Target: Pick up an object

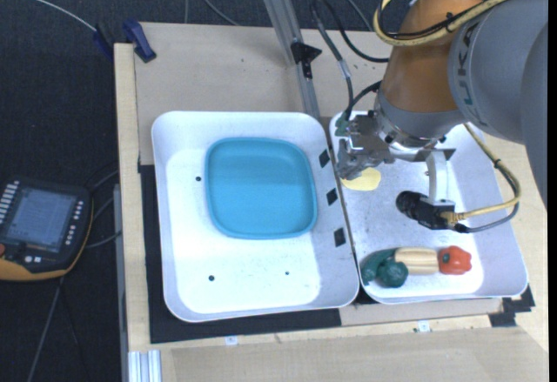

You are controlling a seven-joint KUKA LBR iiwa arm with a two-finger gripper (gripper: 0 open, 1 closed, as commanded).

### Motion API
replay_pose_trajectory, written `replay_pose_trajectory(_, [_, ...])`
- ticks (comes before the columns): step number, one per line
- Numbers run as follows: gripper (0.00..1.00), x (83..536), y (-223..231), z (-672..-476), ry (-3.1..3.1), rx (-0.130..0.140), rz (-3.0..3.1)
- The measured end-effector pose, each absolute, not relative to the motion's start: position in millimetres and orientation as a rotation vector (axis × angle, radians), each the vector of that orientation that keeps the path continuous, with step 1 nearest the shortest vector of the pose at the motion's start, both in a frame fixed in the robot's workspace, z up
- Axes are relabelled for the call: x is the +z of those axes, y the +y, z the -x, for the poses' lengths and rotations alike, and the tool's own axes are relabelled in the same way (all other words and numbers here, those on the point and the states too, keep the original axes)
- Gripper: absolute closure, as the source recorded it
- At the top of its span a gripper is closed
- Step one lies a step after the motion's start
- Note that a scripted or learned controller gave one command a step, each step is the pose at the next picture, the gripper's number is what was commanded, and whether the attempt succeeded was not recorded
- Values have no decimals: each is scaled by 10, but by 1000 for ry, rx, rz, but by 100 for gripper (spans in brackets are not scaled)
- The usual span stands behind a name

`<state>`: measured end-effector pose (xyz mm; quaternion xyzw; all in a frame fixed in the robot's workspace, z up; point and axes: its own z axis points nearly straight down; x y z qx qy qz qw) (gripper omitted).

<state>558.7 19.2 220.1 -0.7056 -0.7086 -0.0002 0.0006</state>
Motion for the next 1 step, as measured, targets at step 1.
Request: replay_pose_trajectory(1, [100,2311,773,-5611,-2227,-3,2215])
